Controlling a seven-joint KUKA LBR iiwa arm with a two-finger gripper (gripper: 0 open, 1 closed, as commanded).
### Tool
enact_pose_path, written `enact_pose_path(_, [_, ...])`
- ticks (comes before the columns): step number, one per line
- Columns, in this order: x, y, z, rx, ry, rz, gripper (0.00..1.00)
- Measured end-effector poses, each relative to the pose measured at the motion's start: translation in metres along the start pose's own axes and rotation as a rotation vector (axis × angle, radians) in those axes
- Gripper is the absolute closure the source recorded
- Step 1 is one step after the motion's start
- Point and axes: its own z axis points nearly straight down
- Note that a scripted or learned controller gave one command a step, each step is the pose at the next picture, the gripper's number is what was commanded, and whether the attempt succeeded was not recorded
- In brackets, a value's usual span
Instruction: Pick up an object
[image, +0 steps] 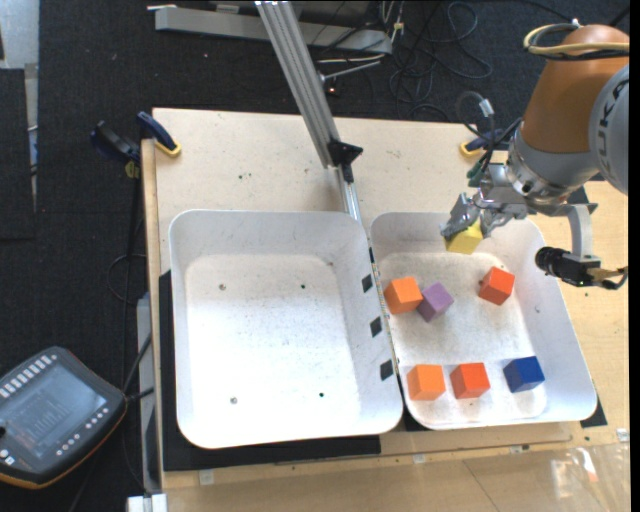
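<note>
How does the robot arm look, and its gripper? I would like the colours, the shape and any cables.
The arm is thick and rounded, with a glossy orange band above a grey wrist section. Letters are printed in dark on the grey shell at the right edge. The gripper is small, of grey metal. Thin cables run beside the wrist, and a black fitting sticks out below it.

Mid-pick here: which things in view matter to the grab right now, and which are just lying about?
In play:
gripper, over the right bin's far end
yellow block, between the gripper's fingers

Lying about:
purple block
orange blocks
red-orange blocks
blue block
left bin
handheld control pendant
</note>
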Motion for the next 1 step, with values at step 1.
enact_pose_path(1, [0.0515, -0.0263, -0.0091, 0.0, 0.0, 0.0, 1.0])
